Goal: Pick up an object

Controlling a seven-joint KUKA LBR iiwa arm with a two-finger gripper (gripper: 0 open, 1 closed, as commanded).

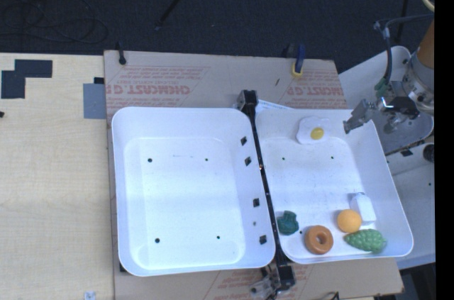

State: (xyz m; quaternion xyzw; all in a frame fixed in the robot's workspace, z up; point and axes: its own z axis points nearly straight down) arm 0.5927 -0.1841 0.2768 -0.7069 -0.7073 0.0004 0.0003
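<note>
**Claw poised above right bin's far-right rim**

Gripper point(369, 115) hanging off the right bin point(312, 181), over its far-right rim; finger spread impossible to tell, nothing seen held. Nearest below: a flat fried-egg toy point(313, 130), white with yellow yolk, on the far slope. Along the near wall, clustered: small white block point(365, 207), smooth orange ball point(348, 220), bumpy green piece point(366, 240), glazed brown doughnut point(319, 240), dark teal lump point(287, 223). Wide bare floor mid-bin. Left bin point(184, 189) smooth, glossy, rounded at corners.

Smooth glossy white plastic bins point(142, 128)
</note>
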